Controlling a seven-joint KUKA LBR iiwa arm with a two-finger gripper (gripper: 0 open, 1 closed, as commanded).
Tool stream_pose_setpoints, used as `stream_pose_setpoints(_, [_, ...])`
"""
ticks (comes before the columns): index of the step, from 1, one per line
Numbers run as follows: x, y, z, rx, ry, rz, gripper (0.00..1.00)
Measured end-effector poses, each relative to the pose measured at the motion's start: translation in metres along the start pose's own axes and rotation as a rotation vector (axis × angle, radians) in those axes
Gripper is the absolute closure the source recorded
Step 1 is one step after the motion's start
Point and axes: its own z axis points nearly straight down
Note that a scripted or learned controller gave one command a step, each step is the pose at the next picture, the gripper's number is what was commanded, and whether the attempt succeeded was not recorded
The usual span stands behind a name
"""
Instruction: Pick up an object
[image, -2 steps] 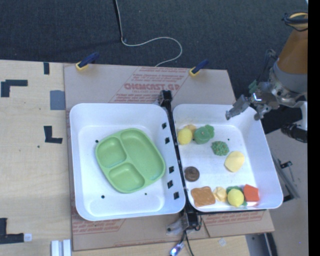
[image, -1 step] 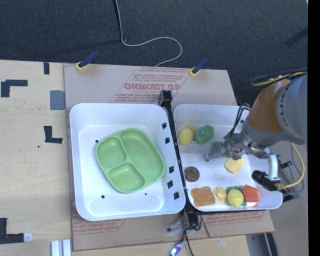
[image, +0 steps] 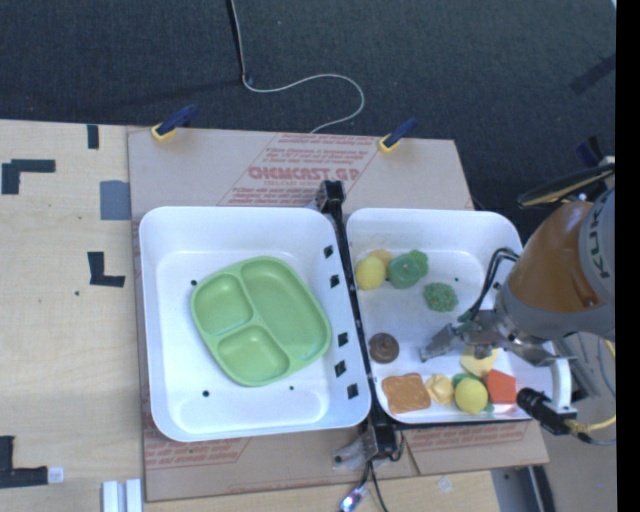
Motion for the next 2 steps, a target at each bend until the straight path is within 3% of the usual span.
stream_pose_setpoints(1, [0.102,-0.013,-0.1,-0.005,0.004,-0.012,0.0])
stream_pose_setpoints(2, [0.173,-0.014,-0.094,0.003,0.003,-0.01,0.0])
